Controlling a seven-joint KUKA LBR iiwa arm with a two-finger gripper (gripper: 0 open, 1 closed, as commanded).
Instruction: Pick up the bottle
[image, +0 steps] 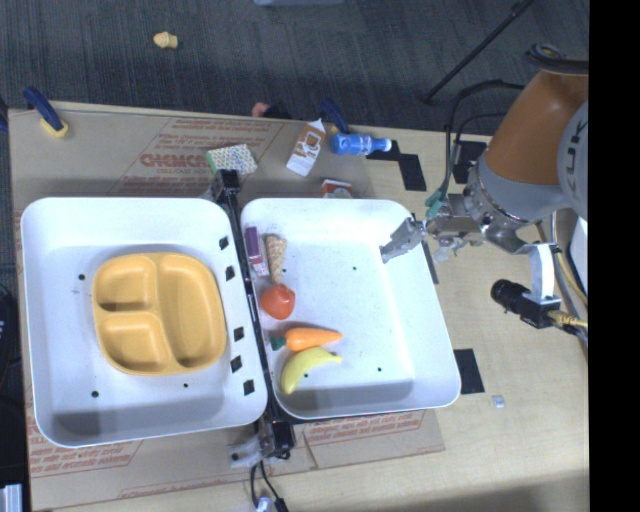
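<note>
Gripper (400, 243) right of centre, over right bin's (430, 340) upper-right corner — jaw state impossible to tell. Blue bottle (358, 145) lying on bench at upper centre, outside both bins. Tomato (278, 300), carrot (312, 338), banana (305, 367) along right bin's left side; yellow divided tray (158, 312) in left bin (50, 400).

bench (500, 440) | two white bins (40, 330) | blue bottle (355, 145) | carton, perhaps (306, 148)

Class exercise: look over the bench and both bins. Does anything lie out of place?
Yes. The blue bottle lies on its side on the bench behind the right bin, outside both bins, among scattered small cartons.
</note>
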